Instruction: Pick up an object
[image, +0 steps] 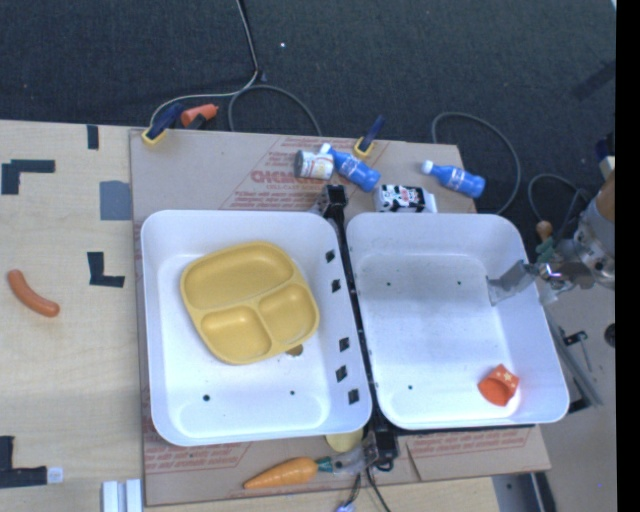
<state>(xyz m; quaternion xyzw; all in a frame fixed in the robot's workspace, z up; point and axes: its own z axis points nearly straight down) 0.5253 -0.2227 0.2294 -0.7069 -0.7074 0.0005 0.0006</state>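
A small orange object lies in the near right corner of the right bin. In the left bin rests a yellow divided plate, and a small brown bit peeks out at its near edge. My gripper reaches in over the right bin's right rim, at mid height of that wall. It is well above the orange object in the view and apart from it. Nothing shows in its grasp.
Behind the bins lie a white and blue bottle, a second blue bottle and a black-and-white packet. A carrot lies in front of the bins. A sausage sits far left on the wooden bench.
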